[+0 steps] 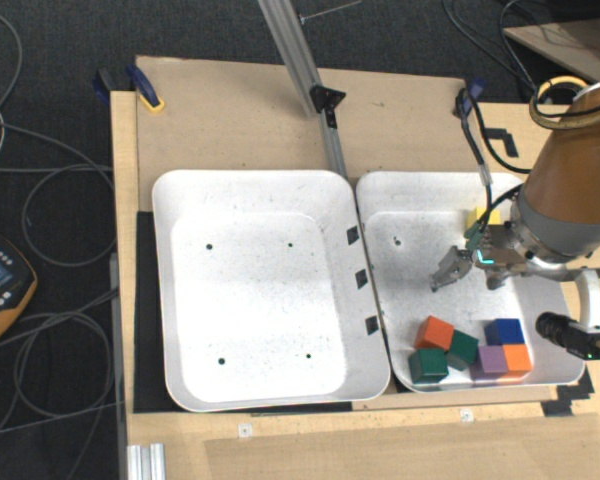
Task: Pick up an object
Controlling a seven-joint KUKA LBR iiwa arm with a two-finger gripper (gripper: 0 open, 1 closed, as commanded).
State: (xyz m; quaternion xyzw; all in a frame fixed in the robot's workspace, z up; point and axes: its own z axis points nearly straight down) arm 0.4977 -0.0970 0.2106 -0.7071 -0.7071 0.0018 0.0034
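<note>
In the camera view, the arm (pixel 570 183) came in from the right, its grey body and orange band covering much of the right bin's (pixel 410 218) far right corner. The gripper (pixel 470 266) hung over the middle of that bin, above the bare floor and well apart from the blocks. Its two fingers (pixel 447 270) stood spread, with nothing between them; the second finger lay partly under the wrist and was harder to trace. A small yellow thing (pixel 477 217) showed just behind the wrist, mostly hidden, and whether it was a block or part of the rig could not be told. The blocks sat clustered at the near edge of the right bin: an orange block (pixel 438 332) touching a dark green block (pixel 429 366), another green block (pixel 464 348) just beside them, then a purple block (pixel 492 360), a blue block (pixel 504 332) and a second orange block (pixel 518 358) packed close together. The edges between the last three were hard to separate. The left bin (pixel 180 218) showed only small dark dots on its floor.
</note>
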